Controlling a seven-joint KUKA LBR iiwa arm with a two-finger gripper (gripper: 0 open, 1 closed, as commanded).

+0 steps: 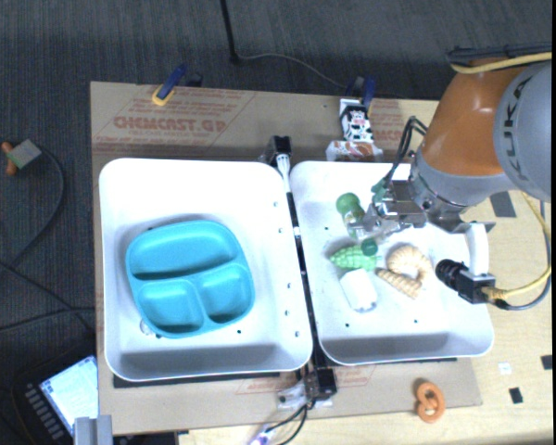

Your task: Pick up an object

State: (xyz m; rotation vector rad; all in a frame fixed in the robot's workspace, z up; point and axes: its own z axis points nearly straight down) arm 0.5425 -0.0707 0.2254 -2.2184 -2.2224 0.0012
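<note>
My gripper (pixel 363 221) hangs over the middle of the right bin (pixel 403 341), reaching in from the right. A dark green round piece (pixel 347 202) sits right at its tip, and a small green bit (pixel 369 247) lies just below. Under the gripper lies a light green ridged toy (pixel 355 259). A white oval object (pixel 359 291) rests in front of that. To the right are a tan shell-shaped item (pixel 408 259) and a tan striped stick (pixel 398 283). Nothing is visibly clamped in the gripper.
The left bin (pixel 120 184) holds a blue divided tray (pixel 191 277). An orange ring (pixel 430 400) lies on the bench in front of the right bin. Blue clamps (pixel 170 83) hold the board at the back.
</note>
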